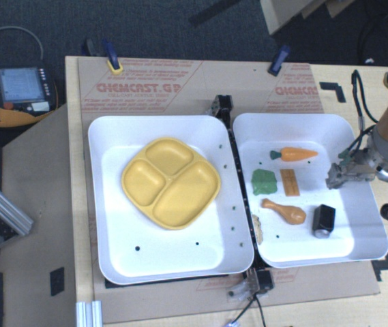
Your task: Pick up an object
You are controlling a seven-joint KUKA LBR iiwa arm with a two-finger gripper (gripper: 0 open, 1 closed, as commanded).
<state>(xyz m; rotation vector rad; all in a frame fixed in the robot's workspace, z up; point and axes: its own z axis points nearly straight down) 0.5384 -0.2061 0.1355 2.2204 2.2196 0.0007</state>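
The right bin (357, 240) holds several small objects: an orange carrot (296, 154), a green piece (264, 180), a tan flat block (289, 182), a tan drumstick-shaped toy (284, 211) and a black cylinder (324, 220). My gripper (337, 176) hangs at the right side of this bin, to the right of the tan block and above the black cylinder. Nothing shows between its fingers, and their spread is too blurred to read.
The left bin (112, 244) holds a yellow divided plate (171, 182). Both bins rest on a cardboard-covered bench (180, 87), with clamps at the back edge. A teach pendant (16, 90) lies off the bench at far left.
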